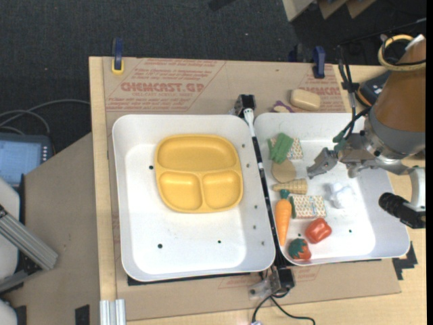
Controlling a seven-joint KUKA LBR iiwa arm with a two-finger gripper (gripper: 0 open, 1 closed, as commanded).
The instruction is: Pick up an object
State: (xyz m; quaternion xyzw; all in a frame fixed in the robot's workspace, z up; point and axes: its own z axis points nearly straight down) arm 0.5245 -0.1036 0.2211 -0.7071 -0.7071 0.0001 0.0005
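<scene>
Camera view: looks down at a slant on a brown bench (169,80) bearing two white bins side by side.
Left bin (135,181): holds a yellow divided plate (199,171), lying flat near the bin's far middle.
Right bin (365,239): holds a cluster of small toys along its left side.
Arm (402,107): reaches in from the right over the right bin's far right part.
Gripper (323,164): points left and hangs over the middle of the right bin; its two fingers stand slightly apart with nothing seen between them.
Green toy (281,147): lies to the left of the fingertips, near the bin's far left corner, apart from them.
Tan round piece (284,171): lies just left of the fingertips, close but not between them.
Cone (295,186): lies below and left of the fingertips.
Patterned block (308,206): lies nearer the camera than the gripper, beside the carrot.
Carrot (282,219): lies lengthwise along the bin's left wall.
Red toy (318,231): sits just right of the carrot's lower end.
Round green and red toy (298,249): rests at the near left corner.
Pale clear thing (340,195): lies under the gripper's body; its kind is hard to tell.
Beige block (306,100): lies on the bench beyond the right bin.
</scene>
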